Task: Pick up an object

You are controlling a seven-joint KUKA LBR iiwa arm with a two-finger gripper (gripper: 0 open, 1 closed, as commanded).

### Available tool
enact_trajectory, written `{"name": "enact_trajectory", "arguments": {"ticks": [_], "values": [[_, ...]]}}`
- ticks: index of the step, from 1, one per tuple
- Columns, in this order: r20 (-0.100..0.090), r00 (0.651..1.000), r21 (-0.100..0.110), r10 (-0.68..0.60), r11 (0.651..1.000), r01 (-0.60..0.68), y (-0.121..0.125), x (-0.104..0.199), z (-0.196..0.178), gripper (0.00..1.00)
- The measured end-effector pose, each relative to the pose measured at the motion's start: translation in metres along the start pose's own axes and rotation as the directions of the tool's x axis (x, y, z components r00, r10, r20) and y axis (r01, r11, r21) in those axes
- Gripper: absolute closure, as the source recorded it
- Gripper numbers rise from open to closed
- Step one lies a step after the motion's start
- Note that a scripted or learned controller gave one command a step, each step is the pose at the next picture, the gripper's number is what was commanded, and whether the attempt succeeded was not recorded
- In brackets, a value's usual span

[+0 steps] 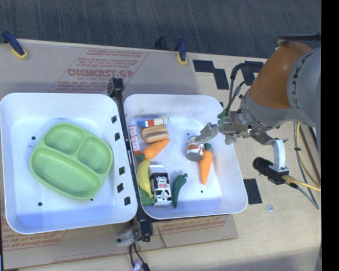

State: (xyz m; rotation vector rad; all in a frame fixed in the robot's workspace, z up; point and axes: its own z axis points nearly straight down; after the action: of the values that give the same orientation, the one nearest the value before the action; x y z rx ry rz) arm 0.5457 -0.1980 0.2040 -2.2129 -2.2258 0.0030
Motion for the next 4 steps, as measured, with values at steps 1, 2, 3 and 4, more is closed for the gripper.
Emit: {"name": "enact_trajectory", "arguments": {"ticks": [1,2,3,4], "values": [[0.000,1.000,0.000,0.000,1.000,0.000,0.0000,0.0000,0.0000,0.00],[0.000,1.000,0.000,0.000,1.000,0.000,0.0000,0.0000,0.0000,0.00],[0.000,1.000,0.000,0.000,1.000,0.000,0.0000,0.0000,0.0000,0.00],[0.000,1.000,0.000,0.000,1.000,0.000,0.0000,0.0000,-0.0001,0.00]]}}
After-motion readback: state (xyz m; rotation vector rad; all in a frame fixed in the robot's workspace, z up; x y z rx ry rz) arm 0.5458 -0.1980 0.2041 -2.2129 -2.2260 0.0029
